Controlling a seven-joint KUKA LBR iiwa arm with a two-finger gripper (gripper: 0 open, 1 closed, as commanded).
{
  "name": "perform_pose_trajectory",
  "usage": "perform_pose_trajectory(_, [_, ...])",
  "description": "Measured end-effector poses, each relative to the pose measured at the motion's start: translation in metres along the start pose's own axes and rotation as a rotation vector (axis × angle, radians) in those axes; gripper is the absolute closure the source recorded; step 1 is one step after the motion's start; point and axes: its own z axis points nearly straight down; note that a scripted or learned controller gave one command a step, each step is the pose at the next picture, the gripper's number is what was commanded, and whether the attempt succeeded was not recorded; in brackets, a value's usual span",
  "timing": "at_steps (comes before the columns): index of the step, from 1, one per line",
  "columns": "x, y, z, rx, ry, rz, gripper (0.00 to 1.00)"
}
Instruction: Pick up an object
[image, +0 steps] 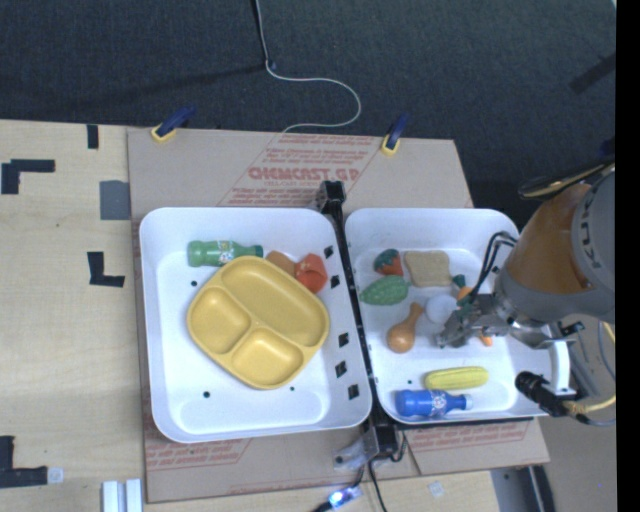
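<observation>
Surface: two shallow white bins are sitting side by side on a cardboard sheet (300, 170) laid over a pale wooden bench (60, 330); dark carpet is showing at the far side.
Left bin (160, 330): is holding a yellow divided plate (258, 321), a green bottle (224, 253) lying at its far edge, and a red-orange toy (310, 270) touching the plate's far right rim.
Right bin (500, 225): is holding a tan bread slice (428, 268), a green leaf shape (385, 291), a brown drumstick (404, 330), a yellow corn cob (456, 378) and a blue bottle (430, 403) (the last two lying at the near side).
Arm: is reaching in from the right, grey with an orange band (550, 245).
Gripper (462, 330): is hanging low over the right bin, just right of the drumstick and just beyond the corn cob; whether its jaws are parted or hold anything cannot be told.
Textures: the toys are looking smooth and plastic, the corn cob ridged.
</observation>
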Motion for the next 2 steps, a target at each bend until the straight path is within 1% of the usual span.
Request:
perform_pose_trajectory(1, [-0.003,0.010,-0.054,-0.003,0.001,-0.001,1.00])
perform_pose_trajectory(2, [-0.008,0.005,-0.100,-0.002,0.001,0.000,1.00])
